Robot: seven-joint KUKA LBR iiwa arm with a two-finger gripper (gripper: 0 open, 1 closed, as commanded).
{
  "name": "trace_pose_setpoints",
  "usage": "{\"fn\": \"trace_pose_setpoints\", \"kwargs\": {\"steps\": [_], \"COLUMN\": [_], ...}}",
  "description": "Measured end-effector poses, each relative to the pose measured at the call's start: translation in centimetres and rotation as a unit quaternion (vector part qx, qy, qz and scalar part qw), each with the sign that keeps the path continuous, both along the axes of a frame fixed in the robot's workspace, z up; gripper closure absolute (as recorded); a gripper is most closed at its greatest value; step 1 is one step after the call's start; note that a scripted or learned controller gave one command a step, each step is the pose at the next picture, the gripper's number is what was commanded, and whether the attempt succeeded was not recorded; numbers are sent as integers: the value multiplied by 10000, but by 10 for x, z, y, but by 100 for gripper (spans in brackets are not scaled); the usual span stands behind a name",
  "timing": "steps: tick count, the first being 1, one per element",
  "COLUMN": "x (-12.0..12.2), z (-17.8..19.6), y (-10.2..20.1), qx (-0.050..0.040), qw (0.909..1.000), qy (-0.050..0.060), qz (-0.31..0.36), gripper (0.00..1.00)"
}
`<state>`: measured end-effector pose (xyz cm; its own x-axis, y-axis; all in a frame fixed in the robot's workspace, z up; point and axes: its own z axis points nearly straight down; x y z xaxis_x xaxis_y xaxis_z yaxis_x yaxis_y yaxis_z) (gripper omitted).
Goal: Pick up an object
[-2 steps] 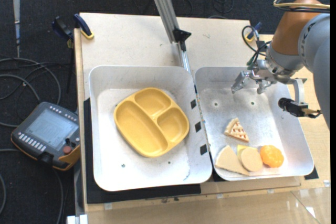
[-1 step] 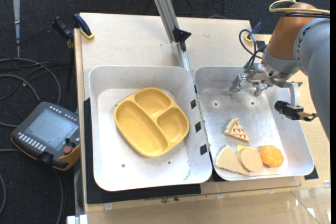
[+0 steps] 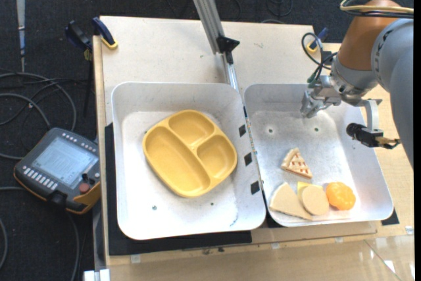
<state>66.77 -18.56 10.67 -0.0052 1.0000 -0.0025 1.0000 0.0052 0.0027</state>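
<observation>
Overhead, the grey arm (image 3: pixel 388 56) enters from the right with its orange band (image 3: pixel 363 36) above the wrist, bent downward so that the end effector (image 3: pixel 309 108) hangs over the far part of the right bin (image 3: pixel 368 148). Whether the end effector is open or closed cannot be told at this scale; nothing is visible between its tips. The objects to pick lie near the front of the right bin, well apart from the end effector: a waffle-patterned wedge (image 3: pixel 297 164), a pale flat slice (image 3: pixel 284 201), a tan oval piece (image 3: pixel 315 200) partly overlapping that slice, and an orange rounded piece (image 3: pixel 340 195) just beside it. The left bin (image 3: pixel 131 115) holds a yellow divided tray (image 3: pixel 189 152). The arm's upper part is cut off at the right edge. Both bins rest on the table (image 3: pixel 164 49).
</observation>
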Motion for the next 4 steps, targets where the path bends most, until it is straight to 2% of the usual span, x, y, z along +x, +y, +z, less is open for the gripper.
{"fn": "trace_pose_setpoints", "kwargs": {"steps": [1, 2, 3, 4], "x": [-4, -2, -22, -28], "z": [61, 98, 110, 104], "y": [6, 6, 56, 106], "qx": [3, 4, 20, 24], "qw": [10000, 10000, 10000, 10000], "qy": [-28, -20, 11, 20], "qz": [-15, -14, 9, 11], "gripper": [100, 100, 100, 100]}}
